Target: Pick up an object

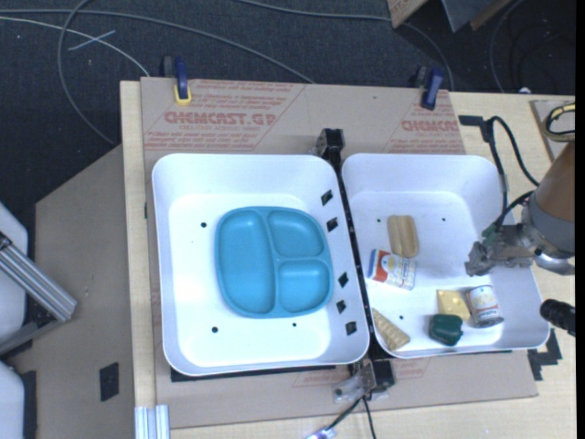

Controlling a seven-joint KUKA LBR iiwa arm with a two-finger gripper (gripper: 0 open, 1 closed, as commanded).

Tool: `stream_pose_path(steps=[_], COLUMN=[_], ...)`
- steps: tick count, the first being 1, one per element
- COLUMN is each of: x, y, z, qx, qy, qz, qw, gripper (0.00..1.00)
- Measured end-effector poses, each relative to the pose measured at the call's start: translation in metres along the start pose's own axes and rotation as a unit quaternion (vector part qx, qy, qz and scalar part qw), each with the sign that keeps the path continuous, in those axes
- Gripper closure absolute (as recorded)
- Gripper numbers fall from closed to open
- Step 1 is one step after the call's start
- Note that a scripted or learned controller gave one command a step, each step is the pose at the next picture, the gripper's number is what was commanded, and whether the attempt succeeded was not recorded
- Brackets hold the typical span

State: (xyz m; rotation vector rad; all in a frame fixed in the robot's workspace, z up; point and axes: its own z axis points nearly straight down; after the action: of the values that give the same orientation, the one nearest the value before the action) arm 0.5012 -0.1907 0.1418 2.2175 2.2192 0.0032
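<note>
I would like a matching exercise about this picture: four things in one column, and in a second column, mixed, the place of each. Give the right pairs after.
Things:
1. blue divided plate
2. tan bread-like piece
3. dark green object
4. gripper

Places:
A. near front edge of right bin
B. middle of left bin
C. at right bin's right side, above the small can
D. upper middle of right bin

Pairs: 1-B, 2-D, 3-A, 4-C

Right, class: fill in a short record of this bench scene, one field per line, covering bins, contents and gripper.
left bin: blue three-compartment plastic tray
right bin: tan bread-shaped block, small white printed carton, yellow cube, dark green lump, small labelled can, tan wedge
gripper: over right bin's right side, above the can
</note>
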Motion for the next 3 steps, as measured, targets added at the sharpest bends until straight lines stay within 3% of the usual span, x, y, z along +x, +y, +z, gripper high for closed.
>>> stream_pose_path(steps=[2, 3], x=[0.002, 0.052], y=[0.003, 0.006], z=[-0.088, -0.078], qx=[-0.001, 0.003], qy=[0.0, 0.002], qz=[0.0, -0.002], qw=[1.0, 1.0], gripper=[1.0, 1.0])
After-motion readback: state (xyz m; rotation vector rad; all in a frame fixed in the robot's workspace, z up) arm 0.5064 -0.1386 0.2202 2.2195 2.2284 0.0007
